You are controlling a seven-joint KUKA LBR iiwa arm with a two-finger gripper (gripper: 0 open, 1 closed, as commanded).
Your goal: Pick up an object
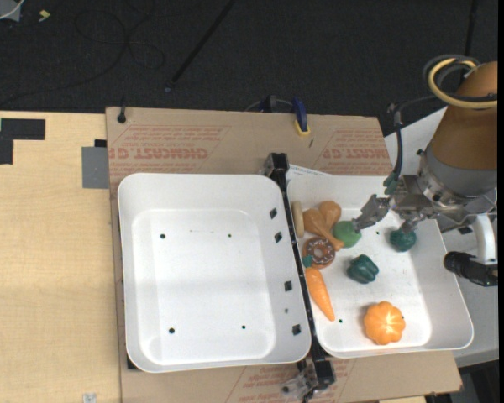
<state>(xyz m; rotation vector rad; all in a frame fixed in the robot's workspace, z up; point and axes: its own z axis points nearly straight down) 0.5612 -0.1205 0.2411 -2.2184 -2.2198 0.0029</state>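
At the right edge of the frame the arm point(464, 133) shows a broad orange band, domed on top; a yellow cable loops over it; below sits a grey wrist section; the gripper point(385, 211) is a cluster of thin grey metal links and rods.

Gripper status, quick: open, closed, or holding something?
Gripper: cannot be told from the camera view. It sits low over the right bin, beside the round green toy; nothing is visibly held.

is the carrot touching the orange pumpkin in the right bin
Apart. The camera view shows bare white bin floor between the carrot and the pumpkin.
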